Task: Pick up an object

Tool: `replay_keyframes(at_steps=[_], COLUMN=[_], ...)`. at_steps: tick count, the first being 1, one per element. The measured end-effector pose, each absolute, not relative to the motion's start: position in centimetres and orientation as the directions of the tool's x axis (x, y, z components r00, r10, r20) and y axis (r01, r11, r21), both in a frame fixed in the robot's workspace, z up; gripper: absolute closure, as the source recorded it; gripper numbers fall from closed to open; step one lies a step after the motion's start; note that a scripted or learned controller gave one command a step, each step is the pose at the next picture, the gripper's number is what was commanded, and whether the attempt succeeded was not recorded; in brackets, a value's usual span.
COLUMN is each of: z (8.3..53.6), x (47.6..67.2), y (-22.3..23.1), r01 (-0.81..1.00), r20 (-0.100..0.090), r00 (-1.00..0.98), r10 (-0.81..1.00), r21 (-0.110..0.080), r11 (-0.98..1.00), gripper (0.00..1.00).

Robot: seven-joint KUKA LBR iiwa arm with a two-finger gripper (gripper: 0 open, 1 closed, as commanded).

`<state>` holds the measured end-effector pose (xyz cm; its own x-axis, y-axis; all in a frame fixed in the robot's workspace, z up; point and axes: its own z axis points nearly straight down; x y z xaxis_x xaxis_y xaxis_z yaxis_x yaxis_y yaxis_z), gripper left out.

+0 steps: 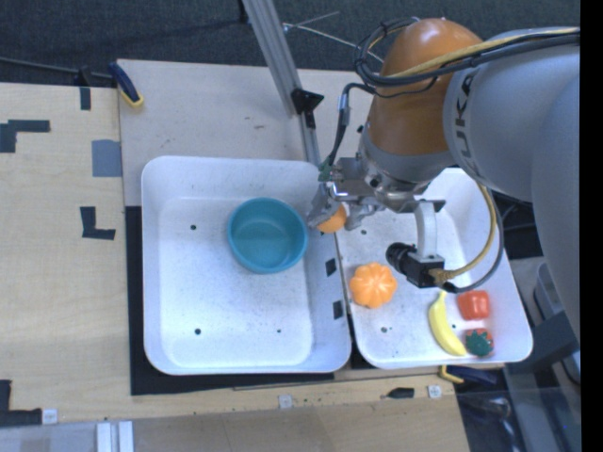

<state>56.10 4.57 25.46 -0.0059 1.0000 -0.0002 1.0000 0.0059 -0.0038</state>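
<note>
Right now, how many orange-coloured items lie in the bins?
2: an orange pumpkin-like fruit in the right bin, and a small orange piece at the gripper near the divide. The arm may hide others.

Bench top (pixel 57 252): pale wood, marked with dark tape pieces
Mat (pixel 137 347): black, beneath the bins
Floor (pixel 113 12): dark grey carpet, beyond the bench
Pole (pixel 273 50): grey metal, slanted
Light: even, soft

pincer (pixel 332 213) grips small orange object (pixel 331 220) | above bins' divide | blue bowl (pixel 268 234) left bin (pixel 179 328)
</note>
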Motion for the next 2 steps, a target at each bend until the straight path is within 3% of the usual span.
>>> replay_keyframes(at_steps=[1, 2], z=[23.45, 23.52], x=[53.76, 53.81], y=[8.63, 8.46], r01=[1.0, 1.0], r20=[-0.001, -0.002], r00=[-0.005, -0.002], r10=[1.0, 1.0], r21=[-0.005, -0.004], r11=[0.005, 0.002], gripper=[1.0, 0.0])
